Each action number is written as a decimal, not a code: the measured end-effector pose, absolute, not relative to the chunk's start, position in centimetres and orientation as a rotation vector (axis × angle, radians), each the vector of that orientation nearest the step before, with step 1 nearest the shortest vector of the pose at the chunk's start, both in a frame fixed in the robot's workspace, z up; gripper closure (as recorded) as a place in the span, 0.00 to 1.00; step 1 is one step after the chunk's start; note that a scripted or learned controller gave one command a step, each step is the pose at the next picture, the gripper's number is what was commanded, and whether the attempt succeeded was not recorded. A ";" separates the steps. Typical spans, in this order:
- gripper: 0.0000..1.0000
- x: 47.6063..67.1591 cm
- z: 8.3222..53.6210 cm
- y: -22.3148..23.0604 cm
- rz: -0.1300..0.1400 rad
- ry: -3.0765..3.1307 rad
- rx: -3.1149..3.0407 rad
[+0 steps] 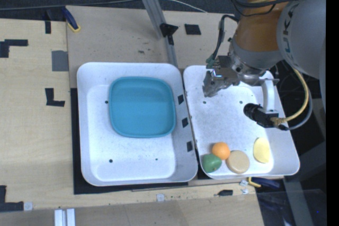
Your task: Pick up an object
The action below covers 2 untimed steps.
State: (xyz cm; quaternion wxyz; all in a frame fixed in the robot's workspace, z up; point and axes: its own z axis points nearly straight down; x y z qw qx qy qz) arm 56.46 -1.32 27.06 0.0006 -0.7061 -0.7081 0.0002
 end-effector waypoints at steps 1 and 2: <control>1.00 57.6 26.2 3.9 0.001 -2.223 -2.218; 1.00 57.5 24.2 8.1 0.002 -2.223 -2.218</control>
